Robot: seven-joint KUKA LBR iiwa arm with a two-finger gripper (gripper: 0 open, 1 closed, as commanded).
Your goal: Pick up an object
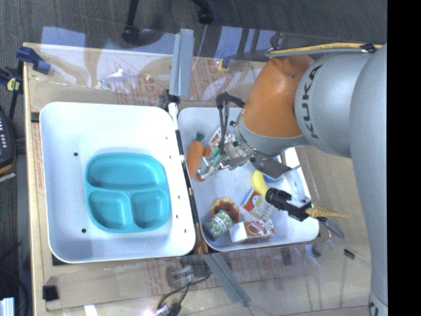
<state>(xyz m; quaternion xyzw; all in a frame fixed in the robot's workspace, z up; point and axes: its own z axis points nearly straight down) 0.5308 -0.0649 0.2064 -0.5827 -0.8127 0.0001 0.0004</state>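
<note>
My gripper (pixel 212 164) is low in the right bin (pixel 197 118), near its left wall. It sits right beside an orange carrot (pixel 195 155), which lies along that wall. A yellow banana (pixel 259 182) lies to the gripper's right, partly under the wrist. Toward the front of the bin are a red and white carton (pixel 256 205), a second carton (pixel 254 230), a green can (pixel 216 225) and a small brown and yellow toy food (pixel 225 207). A small green and red packet (pixel 216 139) lies just behind the gripper.
The left bin (pixel 59 130) holds a blue divided tray (pixel 126 191). The arm's big orange and grey body covers the back right part of the right bin. A thin wall separates the two bins.
</note>
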